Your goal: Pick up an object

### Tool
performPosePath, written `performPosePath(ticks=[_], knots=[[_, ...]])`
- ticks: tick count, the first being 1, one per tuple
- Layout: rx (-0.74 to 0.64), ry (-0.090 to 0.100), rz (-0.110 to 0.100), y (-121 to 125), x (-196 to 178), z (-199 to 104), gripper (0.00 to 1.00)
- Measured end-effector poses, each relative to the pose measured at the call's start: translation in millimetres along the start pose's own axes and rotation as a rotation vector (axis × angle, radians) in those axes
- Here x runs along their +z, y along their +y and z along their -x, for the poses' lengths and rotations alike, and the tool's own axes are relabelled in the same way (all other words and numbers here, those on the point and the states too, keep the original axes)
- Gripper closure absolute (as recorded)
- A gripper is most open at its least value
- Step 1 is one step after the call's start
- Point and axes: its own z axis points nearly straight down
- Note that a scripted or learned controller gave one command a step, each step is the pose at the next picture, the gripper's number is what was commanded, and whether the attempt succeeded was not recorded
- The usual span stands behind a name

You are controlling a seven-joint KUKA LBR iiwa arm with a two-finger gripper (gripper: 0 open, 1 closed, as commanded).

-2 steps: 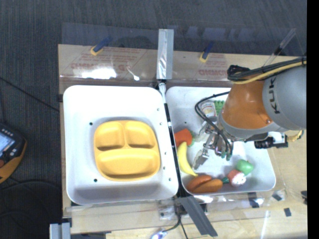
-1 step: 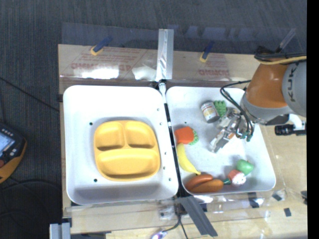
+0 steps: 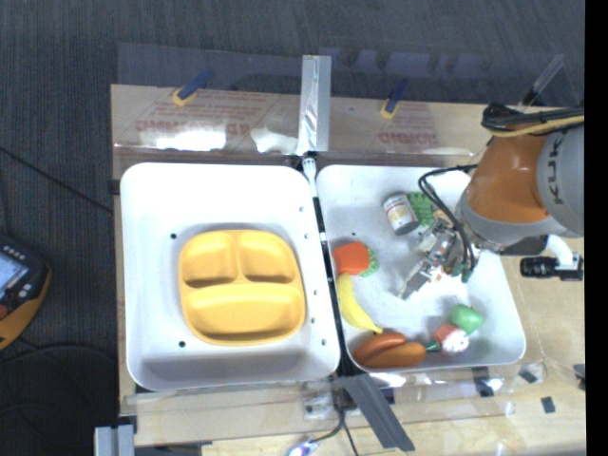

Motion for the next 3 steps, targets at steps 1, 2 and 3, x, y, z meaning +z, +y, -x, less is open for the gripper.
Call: performPosePath(ticks=[1, 2, 3], knots=[[-0.223, 0.011, -0.004, 23, 2, 38, 0.00], [-0.071, 0.003, -0.001, 21, 1, 10, 0.00], [-0.127, 0.021, -0.009, 74, 3, 70, 0.00]])
